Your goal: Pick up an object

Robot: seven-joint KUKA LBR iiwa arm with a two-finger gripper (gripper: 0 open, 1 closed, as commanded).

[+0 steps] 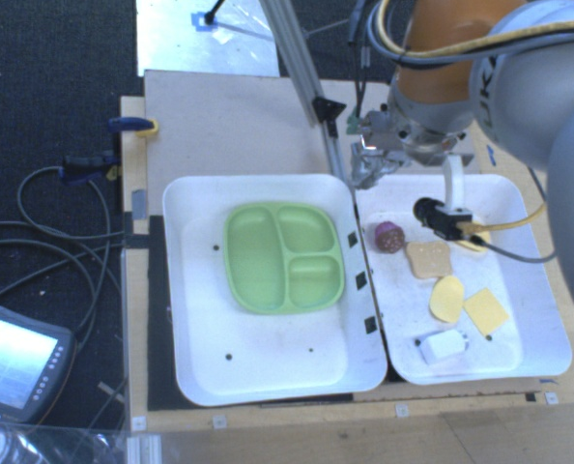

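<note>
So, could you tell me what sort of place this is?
Probably a robotics lab: a grey robot arm with an orange band reaches over a shallow white bin, and a handheld screened control pendant lies beside cables.

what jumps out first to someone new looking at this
A bright green divided plate lies in the left bin. The grey arm with its orange band reaches in from the upper right, its end effector at the right bin's far left corner. A tan bread slice lies in that bin.
</note>
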